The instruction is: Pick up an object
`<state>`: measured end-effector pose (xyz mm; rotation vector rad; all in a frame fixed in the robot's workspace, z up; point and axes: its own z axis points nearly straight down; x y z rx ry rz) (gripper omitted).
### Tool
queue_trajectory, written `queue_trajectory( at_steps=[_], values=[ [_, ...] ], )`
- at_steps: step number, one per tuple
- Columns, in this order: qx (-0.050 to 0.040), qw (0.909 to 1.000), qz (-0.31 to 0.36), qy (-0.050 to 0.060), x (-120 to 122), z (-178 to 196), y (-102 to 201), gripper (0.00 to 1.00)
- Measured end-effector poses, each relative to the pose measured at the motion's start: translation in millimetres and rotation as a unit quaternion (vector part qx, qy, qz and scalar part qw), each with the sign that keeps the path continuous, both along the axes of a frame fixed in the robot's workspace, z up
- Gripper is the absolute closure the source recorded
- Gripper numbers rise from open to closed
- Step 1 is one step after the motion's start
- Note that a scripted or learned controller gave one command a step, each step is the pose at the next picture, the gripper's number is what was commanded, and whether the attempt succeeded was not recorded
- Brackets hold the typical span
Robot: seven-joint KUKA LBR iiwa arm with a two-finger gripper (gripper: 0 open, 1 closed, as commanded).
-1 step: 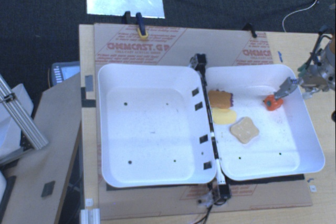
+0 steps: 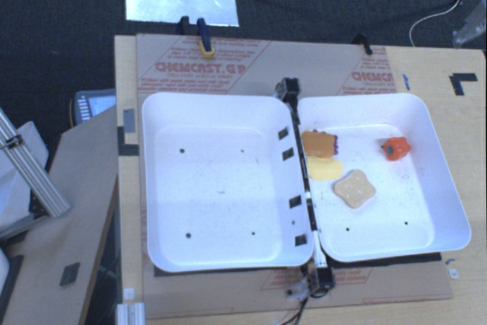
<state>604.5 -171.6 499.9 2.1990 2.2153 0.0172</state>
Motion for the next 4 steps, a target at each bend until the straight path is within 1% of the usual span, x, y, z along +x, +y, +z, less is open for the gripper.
queue_trajectory(
  at_steps=[1,2,3,4],
  values=[
    [0.0014,1.0000,0.001,0.007,-1,1,-1,1.00],
    [0.0046,0.9999,0.003,0.011,36,-28,83,1.00],
    [0.0038,1.0000,0.001,0.009,59,-12,128,1.00],
    [0.0036,1.0000,0.001,0.007,64,39,175,1.00]
  ],
)
